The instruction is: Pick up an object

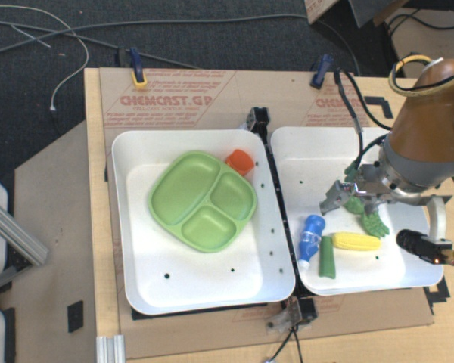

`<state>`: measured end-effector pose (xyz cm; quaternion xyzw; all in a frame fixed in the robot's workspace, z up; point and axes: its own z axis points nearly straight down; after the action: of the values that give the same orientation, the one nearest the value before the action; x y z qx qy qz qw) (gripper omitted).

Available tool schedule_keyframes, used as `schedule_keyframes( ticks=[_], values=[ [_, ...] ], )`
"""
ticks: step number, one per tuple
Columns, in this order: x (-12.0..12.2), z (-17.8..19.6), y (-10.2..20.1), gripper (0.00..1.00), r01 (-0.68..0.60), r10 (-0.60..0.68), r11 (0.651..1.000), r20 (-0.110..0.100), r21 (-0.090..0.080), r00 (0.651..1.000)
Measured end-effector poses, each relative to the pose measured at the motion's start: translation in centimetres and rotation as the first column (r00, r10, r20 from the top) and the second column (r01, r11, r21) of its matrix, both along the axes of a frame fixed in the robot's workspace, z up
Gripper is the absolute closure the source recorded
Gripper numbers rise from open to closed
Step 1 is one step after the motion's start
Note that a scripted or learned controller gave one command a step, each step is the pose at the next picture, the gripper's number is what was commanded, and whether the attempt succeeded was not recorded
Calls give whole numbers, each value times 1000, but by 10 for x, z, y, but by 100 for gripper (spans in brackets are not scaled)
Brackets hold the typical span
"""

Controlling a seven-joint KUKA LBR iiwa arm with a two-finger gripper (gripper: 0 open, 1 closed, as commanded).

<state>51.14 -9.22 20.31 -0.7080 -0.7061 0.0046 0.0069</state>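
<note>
The arm is reaching in from the right over the right bin (287,165), its gripper (353,197) sitting low above a green leafy toy (372,222); whether anything is being gripped cannot be told. Below lie a yellow corn (356,241), a blue bottle (311,237) and a green stick (328,259). In the left bin (136,278), a green divided plate (203,200) is touching an orange piece (240,159).

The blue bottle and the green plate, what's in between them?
In the camera view, bare white floor of the left bin, then the two bins' touching rims, lie between the blue bottle and the green plate.
</note>
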Motion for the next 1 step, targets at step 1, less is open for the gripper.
schedule_keyframes(
  ticks=[1],
  values=[
    [3,6,0,0,-3,3,1000,14,-1,1000]
  ],
)
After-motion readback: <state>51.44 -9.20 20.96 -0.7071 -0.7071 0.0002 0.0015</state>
